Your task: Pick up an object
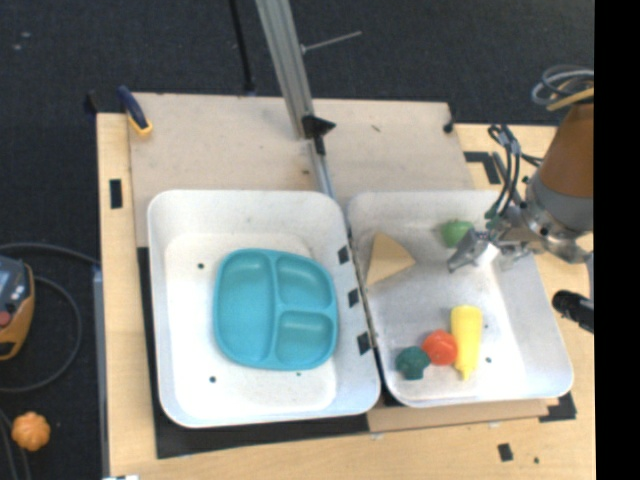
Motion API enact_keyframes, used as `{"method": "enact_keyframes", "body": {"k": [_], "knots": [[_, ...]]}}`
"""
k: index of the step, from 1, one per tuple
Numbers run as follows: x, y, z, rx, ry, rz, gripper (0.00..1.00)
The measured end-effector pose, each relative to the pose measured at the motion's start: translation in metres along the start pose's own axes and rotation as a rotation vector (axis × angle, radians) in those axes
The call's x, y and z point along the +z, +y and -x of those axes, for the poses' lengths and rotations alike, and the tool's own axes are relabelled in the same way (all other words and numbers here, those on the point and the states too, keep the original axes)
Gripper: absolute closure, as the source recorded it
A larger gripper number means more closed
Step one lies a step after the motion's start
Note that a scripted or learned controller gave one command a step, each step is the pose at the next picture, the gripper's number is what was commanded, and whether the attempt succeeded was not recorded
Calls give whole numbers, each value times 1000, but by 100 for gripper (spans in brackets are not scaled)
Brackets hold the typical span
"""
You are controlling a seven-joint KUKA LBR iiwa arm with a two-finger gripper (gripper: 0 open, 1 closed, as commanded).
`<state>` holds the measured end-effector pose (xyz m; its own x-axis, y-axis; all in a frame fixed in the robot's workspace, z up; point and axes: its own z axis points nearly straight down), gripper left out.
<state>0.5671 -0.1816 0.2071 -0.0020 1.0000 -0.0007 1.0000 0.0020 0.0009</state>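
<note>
Over the right bin [520, 298], near its upper right corner, the gripper [468, 256] hangs from the grey and orange arm [570, 168] that comes in from the right. Its metal fingers [462, 258] point left and down toward the bin floor. At this size and blur I cannot tell how far apart they stand, and nothing is visibly caught between them. No brand, label or writing can be read anywhere on the bench or the objects.

A small green object [456, 232] lies just beside the fingers, up and to their left; whether they touch it is unclear. A tan wedge [386, 258] sits against the bin's left wall. Along the lower part of the bin lie a dark green piece [411, 361], an orange-red piece [439, 347] and a yellow object [466, 340], close together in a row, the yellow one upright in the picture and touching the orange-red one.

In the left bin [180, 388] rests a turquoise divided plate [275, 308] with three compartments. An aluminium post [290, 63] stands behind the bins, and a small orange ball [30, 430] lies off the bench at the lower left.
</note>
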Motion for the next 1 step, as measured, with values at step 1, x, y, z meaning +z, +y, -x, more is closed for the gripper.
{"method": "enact_keyframes", "body": {"k": [1], "knots": [[46, 3, -6, -1, 0, -3, 0]]}}
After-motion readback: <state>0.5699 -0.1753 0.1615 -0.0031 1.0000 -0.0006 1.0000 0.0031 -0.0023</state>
